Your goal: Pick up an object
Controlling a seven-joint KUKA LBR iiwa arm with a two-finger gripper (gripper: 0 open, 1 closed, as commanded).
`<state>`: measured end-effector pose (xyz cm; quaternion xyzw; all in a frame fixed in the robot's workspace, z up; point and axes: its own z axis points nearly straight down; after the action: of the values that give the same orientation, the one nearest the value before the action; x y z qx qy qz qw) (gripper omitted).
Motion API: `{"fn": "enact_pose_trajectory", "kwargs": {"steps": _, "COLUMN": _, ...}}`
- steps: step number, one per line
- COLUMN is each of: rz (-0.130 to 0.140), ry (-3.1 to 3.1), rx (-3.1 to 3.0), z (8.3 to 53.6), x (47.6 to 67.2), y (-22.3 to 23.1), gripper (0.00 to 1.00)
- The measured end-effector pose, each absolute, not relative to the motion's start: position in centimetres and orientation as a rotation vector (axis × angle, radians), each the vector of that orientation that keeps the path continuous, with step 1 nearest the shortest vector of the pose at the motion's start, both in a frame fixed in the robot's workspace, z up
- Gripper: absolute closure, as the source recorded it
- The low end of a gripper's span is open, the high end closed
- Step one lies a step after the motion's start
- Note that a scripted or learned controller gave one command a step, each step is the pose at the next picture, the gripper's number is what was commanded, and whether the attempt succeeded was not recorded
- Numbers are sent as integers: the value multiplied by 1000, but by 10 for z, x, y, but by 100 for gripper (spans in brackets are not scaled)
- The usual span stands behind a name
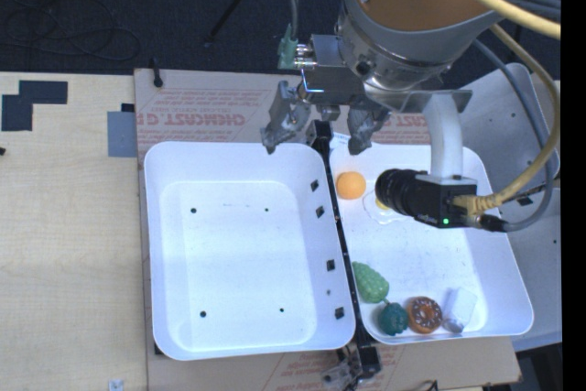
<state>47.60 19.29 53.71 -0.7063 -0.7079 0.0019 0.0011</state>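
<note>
You've got the pincer wide open, holding nothing, over the bins' divider. Orange ball is just right of it, nearer cam. Green toy, teal toy, donut & white block are well beyond.

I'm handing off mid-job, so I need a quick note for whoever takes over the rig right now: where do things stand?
Gripper: jaws open, nothing between them, over the far edge where the two bins meet.
Right bin: orange ball at the far end; green piece, teal piece, doughnut and white block at the near end.
Done: nothing picked.
Left: grasp and lift one; the orange ball looks nearest.
</note>
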Motion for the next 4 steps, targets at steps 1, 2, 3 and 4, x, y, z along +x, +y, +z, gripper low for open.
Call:
{"fn": "enact_pose_trajectory", "kwargs": {"steps": 1, "rz": 6, "ry": -2223, "rx": -2218, "z": 537, "x": 479, "y": 206, "gripper": 0}}
{"fn": "enact_pose_trajectory", "kwargs": {"steps": 2, "rz": 5, "ry": -2222, "rx": -2219, "z": 537, "x": 482, "y": 218, "gripper": 0}}
{"fn": "enact_pose_trajectory", "kwargs": {"steps": 3, "rz": 6, "ry": -2225, "rx": -2216, "z": 537, "x": 489, "y": 225, "gripper": 0}}
{"fn": "enact_pose_trajectory", "kwargs": {"steps": 4, "rz": 6, "ry": -2222, "rx": -2220, "z": 537, "x": 503, "y": 224, "gripper": 0}}
